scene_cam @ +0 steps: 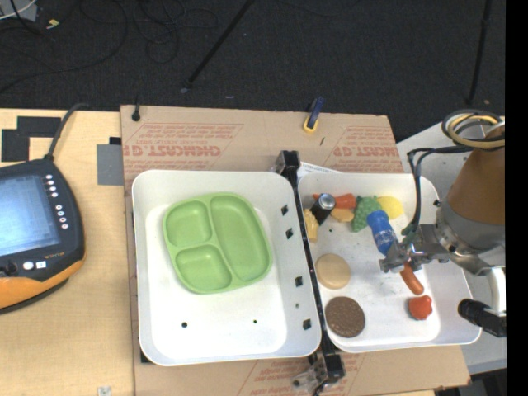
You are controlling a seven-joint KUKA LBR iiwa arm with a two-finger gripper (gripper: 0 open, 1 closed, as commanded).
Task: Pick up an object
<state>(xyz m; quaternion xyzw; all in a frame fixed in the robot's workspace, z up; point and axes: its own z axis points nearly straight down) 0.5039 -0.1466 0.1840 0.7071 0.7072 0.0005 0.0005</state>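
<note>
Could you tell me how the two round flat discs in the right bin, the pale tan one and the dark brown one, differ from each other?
The pale tan round disc is light and smooth-looking, while the dark brown round disc is much darker with a speckled surface. The tan disc lies nearer the bin's middle; the brown disc sits closer to the near rim of the right white bin. The brown disc looks slightly wider. Both lie flat beside the bin's left wall.

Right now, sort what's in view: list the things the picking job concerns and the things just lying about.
Job:
gripper
orange sausage-shaped toy
blue bottle
red toy
tan disc
brown disc
right bin

Lying about:
green divided plate
left bin
teach pendant
blue-and-yellow clamp
</note>
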